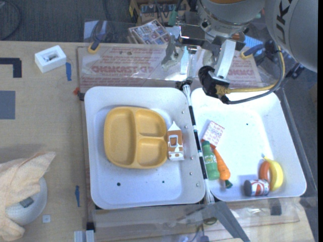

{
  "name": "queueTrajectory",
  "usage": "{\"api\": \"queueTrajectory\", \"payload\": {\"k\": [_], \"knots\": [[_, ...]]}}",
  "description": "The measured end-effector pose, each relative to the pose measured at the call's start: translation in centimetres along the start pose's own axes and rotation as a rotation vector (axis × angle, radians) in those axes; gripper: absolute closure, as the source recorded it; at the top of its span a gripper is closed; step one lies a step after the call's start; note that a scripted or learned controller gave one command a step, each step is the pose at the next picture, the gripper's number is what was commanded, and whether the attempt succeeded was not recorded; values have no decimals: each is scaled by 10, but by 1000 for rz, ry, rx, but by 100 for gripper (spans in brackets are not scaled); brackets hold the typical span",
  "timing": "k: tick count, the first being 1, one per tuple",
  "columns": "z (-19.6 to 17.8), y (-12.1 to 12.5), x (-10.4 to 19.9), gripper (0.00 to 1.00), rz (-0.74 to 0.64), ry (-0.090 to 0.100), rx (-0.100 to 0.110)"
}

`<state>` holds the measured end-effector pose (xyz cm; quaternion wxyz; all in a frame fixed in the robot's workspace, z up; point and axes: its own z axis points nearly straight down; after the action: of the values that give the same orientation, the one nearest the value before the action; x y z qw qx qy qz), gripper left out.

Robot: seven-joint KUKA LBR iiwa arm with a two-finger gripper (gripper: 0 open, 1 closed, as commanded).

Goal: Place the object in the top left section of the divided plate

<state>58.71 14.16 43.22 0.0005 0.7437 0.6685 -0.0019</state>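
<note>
Seemingly no object is held yet; whether the gripper [184, 59] is spread or pinched I cannot tell. It hangs at twelve o'clock above the seam between the bins. The divided plate [135, 136] lies toward seven o'clock from it, with a small carton [175, 146] touching the plate's three o'clock rim, long axis running twelve-to-six.

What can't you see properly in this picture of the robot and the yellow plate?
- Gripper: in the camera view its fingers blend into the shiny plastic behind them, so open or shut is unclear.
- Arm: cut off by the top edge.
- Small carton beside the divided plate: its label is too small to read.
- Can: its print is blurred.
- Green bottle: the carrot lies against it, hiding one side.
</note>
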Motion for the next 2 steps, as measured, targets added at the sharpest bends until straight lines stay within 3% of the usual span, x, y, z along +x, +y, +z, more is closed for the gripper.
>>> {"api": "queueTrajectory", "payload": {"k": [1, 2], "knots": [[0, 21, 9, 0, 330, 0, 1], [0, -36, -31, 0, 598, -3, 8]]}}
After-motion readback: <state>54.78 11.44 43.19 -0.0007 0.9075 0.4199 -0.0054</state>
